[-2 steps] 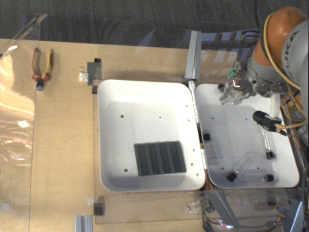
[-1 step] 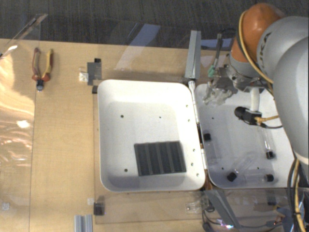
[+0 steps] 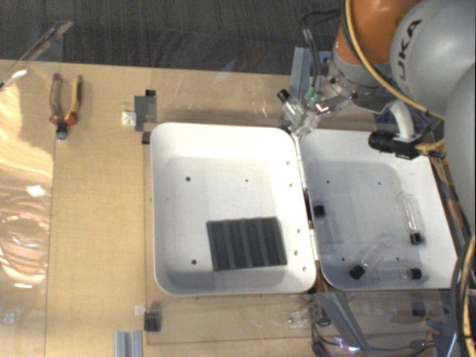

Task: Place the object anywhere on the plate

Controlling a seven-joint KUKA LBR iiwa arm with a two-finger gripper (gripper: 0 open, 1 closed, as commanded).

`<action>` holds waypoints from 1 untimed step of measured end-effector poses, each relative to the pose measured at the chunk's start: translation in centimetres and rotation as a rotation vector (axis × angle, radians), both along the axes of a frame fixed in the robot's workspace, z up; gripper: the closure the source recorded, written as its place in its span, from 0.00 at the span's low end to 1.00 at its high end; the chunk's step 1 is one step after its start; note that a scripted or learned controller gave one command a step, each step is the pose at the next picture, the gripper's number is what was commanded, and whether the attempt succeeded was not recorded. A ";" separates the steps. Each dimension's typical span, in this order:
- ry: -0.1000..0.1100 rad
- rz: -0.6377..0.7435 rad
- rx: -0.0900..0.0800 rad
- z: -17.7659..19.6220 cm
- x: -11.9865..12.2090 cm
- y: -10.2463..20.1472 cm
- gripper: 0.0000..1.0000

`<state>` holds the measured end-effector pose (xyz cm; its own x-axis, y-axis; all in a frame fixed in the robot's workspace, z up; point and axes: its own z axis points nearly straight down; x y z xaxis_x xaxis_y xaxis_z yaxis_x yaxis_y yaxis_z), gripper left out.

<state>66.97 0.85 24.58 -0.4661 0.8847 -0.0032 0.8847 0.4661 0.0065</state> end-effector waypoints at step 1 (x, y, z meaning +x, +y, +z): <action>0.007 -0.468 0.002 -5.9 -0.6 7.2 1.00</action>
